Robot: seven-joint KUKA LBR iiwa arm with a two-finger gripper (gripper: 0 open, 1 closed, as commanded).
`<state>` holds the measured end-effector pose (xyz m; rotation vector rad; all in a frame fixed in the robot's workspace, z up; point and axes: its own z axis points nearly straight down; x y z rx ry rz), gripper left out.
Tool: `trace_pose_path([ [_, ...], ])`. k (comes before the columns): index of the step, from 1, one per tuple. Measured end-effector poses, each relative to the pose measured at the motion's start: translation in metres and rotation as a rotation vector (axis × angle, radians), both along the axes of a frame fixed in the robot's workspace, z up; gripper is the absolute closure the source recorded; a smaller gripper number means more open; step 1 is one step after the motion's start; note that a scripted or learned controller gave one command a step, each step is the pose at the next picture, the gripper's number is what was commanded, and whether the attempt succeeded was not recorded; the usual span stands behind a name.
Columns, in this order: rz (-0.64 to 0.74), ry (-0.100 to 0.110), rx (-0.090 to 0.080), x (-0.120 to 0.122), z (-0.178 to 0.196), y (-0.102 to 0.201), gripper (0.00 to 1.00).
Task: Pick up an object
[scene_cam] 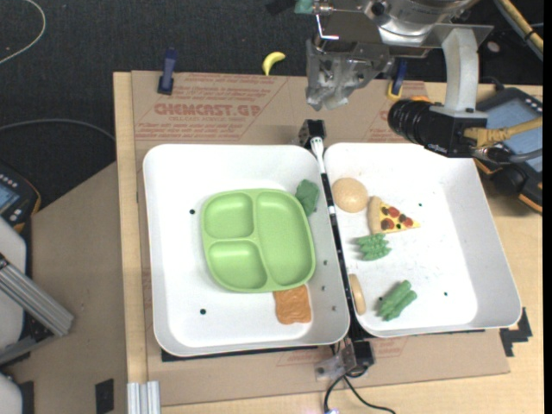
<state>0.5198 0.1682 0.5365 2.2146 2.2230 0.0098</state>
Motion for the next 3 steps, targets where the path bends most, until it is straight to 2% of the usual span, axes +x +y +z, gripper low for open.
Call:
trace_pose_path([
  [1, -0.007, 0.022, -0.007, -0.03, -0.131, -0.026, 1.0],
  [2, -0.003, 0.002, -0.001, 0.001, -0.113, -0.015, 1.0],
  [3, 0.0, -0.007, 0.003, 0.024, -0.012, 0.014, 1.0],
])
